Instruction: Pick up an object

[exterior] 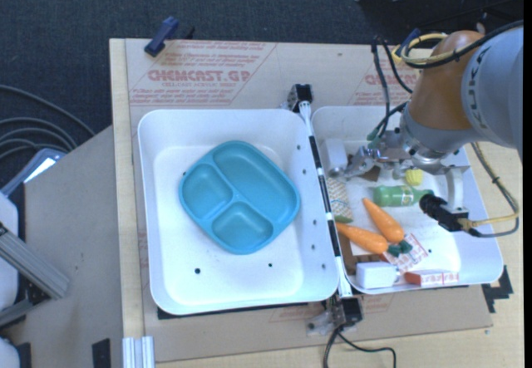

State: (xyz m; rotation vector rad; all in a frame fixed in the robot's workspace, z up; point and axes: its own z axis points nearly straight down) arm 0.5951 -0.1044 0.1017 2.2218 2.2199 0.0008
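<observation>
Camera view: two carrots point(376, 228) lie in the right bin point(486, 252), long axes slanting down-right, just below-left of the claw point(374, 154). A green bottle point(392, 195) sits between them. Can't tell if the claw is released or clenched. Blue tray point(239, 196) in the left bin point(158, 192). Table point(208, 71) sheet reads "CHEMCAST GP".

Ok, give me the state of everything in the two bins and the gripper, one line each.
Blue plate: lying flat, right way up, nothing on it, in the left bin.
Two carrots: lying flat side by side in the right bin.
Green bottle: on its side.
White box: flat at the near edge.
Red-and-white packet: flat beside the box.
Gripper: low in the right bin; grip unclear.
</observation>
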